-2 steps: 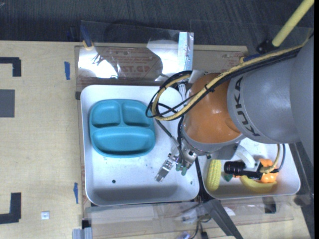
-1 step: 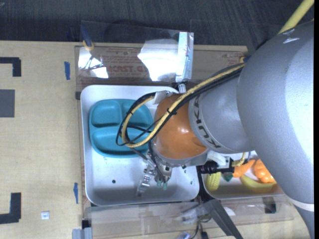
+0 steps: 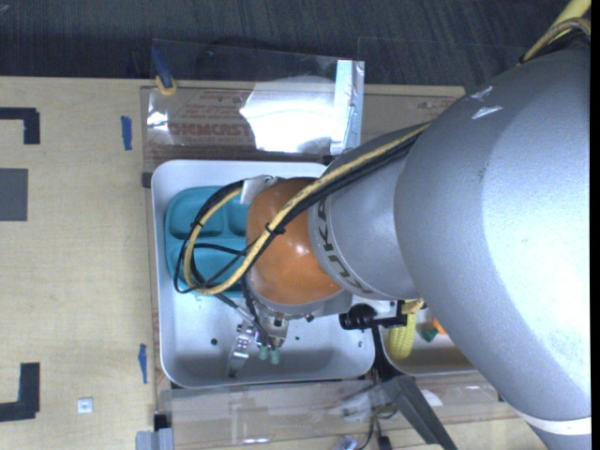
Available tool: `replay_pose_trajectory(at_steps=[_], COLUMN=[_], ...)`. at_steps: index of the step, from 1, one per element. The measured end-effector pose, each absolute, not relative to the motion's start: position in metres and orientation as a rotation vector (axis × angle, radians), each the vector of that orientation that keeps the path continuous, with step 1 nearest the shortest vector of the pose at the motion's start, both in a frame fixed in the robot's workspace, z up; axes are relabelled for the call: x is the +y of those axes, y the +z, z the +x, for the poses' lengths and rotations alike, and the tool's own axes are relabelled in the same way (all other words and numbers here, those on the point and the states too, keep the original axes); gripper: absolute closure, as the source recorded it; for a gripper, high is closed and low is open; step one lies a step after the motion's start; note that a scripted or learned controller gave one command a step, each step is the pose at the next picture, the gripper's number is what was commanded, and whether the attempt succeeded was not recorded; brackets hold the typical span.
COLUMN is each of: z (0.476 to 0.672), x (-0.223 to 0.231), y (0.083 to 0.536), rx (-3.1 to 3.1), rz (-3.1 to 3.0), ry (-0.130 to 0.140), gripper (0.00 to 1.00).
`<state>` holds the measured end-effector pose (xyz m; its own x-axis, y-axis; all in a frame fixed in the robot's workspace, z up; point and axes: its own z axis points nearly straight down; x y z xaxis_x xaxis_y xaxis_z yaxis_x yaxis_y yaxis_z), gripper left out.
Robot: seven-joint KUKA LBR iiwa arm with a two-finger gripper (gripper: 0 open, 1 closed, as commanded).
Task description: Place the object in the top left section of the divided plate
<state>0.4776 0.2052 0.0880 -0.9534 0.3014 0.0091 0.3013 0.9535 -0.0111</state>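
The two-finger gripper (image 3: 258, 345) is lowered near the front wall of the left shallow white bin (image 3: 165, 251); whether anything is gripped cannot be told. The teal divided plastic plate (image 3: 202, 232) lies rearward-left, partly hidden under the arm.

Pale wooden desk (image 3: 75, 279), marked with black corner shapes (image 3: 26, 125) and short blue tape strips (image 3: 126, 131). Directly on it, a shallow white bin (image 3: 187, 368), a second white bin (image 3: 441, 359) just beside it at right, largely hidden. Behind the bins, a clear plastic sheet (image 3: 253, 101), possibly a propped lid.
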Motion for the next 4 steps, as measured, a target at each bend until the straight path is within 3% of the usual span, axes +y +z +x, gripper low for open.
replay_pose_trajectory(at_steps=[1,2,3,4], z=[0.477,0.506,0.483,0.484], x=[0.219,0.152,0.207,0.207], y=[0.088,0.244,0.090,0.101], rx=[-3.039,-2.955,-2.972,-2.973], rz=[-0.750,-1.084,-1.053,-1.056], ry=[0.016,-0.006,-0.016,-0.021], gripper=[0.00,0.00,0.00,1.00])
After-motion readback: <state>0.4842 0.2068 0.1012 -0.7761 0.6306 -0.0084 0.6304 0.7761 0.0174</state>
